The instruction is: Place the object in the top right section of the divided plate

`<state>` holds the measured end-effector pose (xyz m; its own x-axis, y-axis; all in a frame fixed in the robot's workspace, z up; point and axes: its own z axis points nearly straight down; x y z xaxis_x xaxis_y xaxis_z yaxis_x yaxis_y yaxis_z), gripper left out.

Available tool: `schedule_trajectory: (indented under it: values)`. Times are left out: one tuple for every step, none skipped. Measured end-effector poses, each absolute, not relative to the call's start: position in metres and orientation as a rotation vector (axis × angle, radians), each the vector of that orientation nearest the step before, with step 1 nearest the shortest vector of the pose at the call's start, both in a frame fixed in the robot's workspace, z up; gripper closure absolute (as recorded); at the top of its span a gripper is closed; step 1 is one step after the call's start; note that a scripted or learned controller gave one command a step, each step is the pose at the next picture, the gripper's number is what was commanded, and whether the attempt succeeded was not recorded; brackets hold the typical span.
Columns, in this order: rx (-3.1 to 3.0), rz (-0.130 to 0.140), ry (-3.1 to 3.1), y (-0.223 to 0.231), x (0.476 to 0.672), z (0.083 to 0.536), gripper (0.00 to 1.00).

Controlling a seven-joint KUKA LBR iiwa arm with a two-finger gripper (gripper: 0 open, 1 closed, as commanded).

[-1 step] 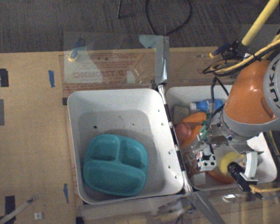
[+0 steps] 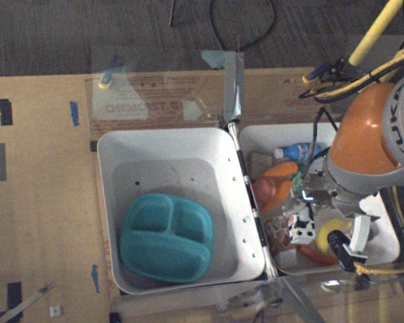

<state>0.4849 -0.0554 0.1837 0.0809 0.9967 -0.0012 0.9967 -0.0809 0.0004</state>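
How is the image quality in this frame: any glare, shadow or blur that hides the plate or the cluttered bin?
Camera view: soft overall, fine detail smeared. The teal divided plate reads clearly, with a shadow along its lower edge on the left bin. Glare washes out the right bin floor at its far side. Clear sheets above the bins catch faint reflections. The arm covers much of the clutter, so small items there stay indistinct.

Divided plate [image 2: 167, 237] in left bin [image 2: 114, 155], toward its near side, right bin [image 2: 389, 245] adjacent, cluttered objects [image 2: 281, 187] inside, arm [image 2: 373, 138] above right bin.
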Motion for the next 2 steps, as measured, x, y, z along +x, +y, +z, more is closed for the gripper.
schedule_trajectory:
  values:
    - [2.281,-0.001,2.163,0.008,0.479,0.184,1.0]
    - [2.239,-0.001,2.203,0.045,0.522,0.262,1.0]
